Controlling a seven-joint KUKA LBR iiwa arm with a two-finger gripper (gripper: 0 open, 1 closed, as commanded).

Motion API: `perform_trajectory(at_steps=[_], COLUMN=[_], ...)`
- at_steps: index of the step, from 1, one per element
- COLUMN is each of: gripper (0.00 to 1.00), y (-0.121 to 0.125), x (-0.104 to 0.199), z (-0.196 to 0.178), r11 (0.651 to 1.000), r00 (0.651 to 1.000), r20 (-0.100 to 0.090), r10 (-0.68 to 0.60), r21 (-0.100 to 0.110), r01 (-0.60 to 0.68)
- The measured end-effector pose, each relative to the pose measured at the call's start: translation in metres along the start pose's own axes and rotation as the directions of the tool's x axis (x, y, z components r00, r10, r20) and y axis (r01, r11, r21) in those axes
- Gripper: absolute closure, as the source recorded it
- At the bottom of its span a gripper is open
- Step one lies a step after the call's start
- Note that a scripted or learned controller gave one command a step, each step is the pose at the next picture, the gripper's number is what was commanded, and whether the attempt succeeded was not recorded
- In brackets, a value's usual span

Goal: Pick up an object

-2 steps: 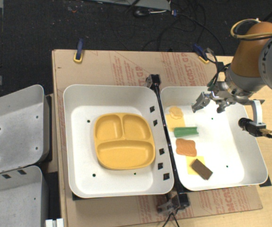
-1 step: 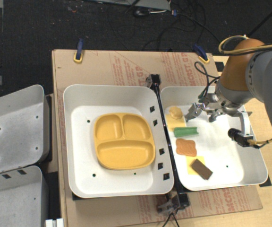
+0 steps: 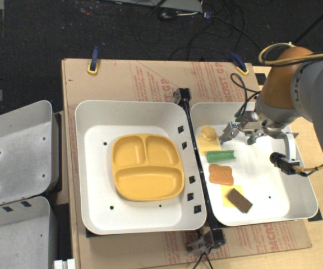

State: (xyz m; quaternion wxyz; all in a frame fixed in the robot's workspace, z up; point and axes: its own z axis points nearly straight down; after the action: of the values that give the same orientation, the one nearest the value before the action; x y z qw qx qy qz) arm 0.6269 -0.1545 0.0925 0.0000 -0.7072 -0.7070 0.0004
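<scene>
Gripper (image 3: 227, 136) hovering over right bin (image 3: 301, 198) near far-left corner, finger state unclear, nothing visibly lifted yet.

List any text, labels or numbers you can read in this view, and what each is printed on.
Red printing on the cardboard sheet under the bins: several repeated stamps, turned at angles or upside down, too blurred to read with confidence.
More of the same red printing along the cardboard's front edge: not legible.
Yellow divided tray, white bins, and the small items in the right bin: no text seen.
</scene>
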Motion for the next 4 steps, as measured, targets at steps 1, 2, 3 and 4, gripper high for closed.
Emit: perform_trajectory(at_steps=[1, 2, 3, 4], gripper=[1.0, 1.0, 1.0, 1.0], y=[0.001, 0.009, 0.01, 0.011], x=[0.0, 0.002, 0.002, 0.061], z=[-0.011, -0.073, -0.123, -0.136], r11=[1.0, 1.0, 1.0, 1.0], r00=[1.0, 1.0, 1.0, 1.0], r20=[0.001, 0.001, 0.001, -0.002], r10=[-0.001, -0.004, -0.004, -0.008], r21=[-0.002, -0.008, -0.008, -0.004], r01=[0.001, 0.004, 0.004, 0.008])
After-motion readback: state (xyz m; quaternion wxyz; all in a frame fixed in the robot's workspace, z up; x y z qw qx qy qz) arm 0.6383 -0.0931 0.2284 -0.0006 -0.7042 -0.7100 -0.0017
